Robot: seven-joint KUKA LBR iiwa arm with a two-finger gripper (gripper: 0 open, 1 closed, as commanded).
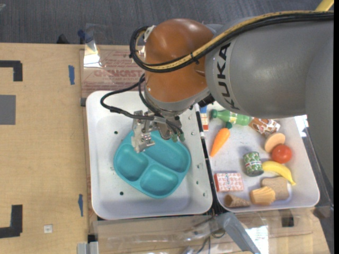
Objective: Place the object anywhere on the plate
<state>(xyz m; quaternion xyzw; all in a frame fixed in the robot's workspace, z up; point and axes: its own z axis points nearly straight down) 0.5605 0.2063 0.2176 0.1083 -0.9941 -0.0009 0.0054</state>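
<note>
I have the gripper (151, 133) hanging low over the teal plate (159, 181), above its far-left compartment. The plate lies in the left bin (103, 194), about midway between the side walls and closer to the near edge. The wrist and cables mask the tool from above, so I cannot tell whether it is clenched, released or carrying anything.

A small dark-green bit (178, 137) shows just beside the tool at the plate's far rim. It may be the object for the plate or part of the hardware, and I can't say which.

The toys I can name sit in the right bin (310, 194). A carrot (220, 140) lies by its left wall, and a can (252, 163), a tomato (282, 153) and a banana (278, 169) are grouped toward the middle and right.

My read is that the arm is parked here because any compartment counts, so a release straight down should land on the plate. The risk is that nothing is being carried.
</note>
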